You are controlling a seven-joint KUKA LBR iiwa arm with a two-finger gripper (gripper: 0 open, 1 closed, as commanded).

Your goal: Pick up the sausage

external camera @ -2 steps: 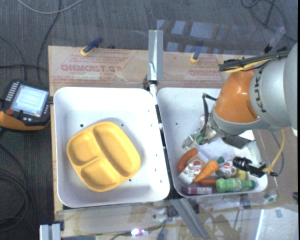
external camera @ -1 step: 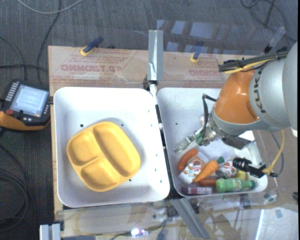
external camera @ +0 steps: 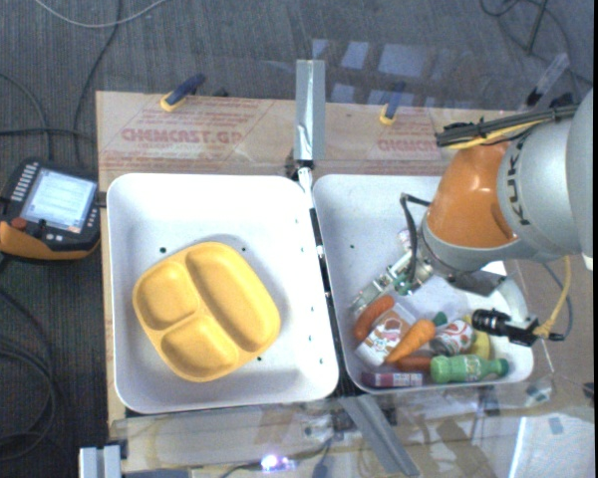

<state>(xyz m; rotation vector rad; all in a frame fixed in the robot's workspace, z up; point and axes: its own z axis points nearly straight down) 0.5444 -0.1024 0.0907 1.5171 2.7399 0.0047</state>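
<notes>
The sausage (external camera: 373,317), a short red-orange piece, lies tilted in the right bin (external camera: 359,217) near its left wall. My gripper (external camera: 382,289) hangs low just above and to the right of the sausage's upper end, reaching down from the orange-banded wrist (external camera: 468,207). I cannot make out whether it touches the sausage. Nothing is visibly lifted off the bin floor.
Crowded along the right bin's front edge are a white and red packet (external camera: 384,343), a carrot (external camera: 416,337), a green bottle (external camera: 466,368) and a small sauce bottle (external camera: 458,337). The left bin (external camera: 130,207) holds a yellow divided plate (external camera: 205,309). A teach pendant (external camera: 45,210) lies at the far left.
</notes>
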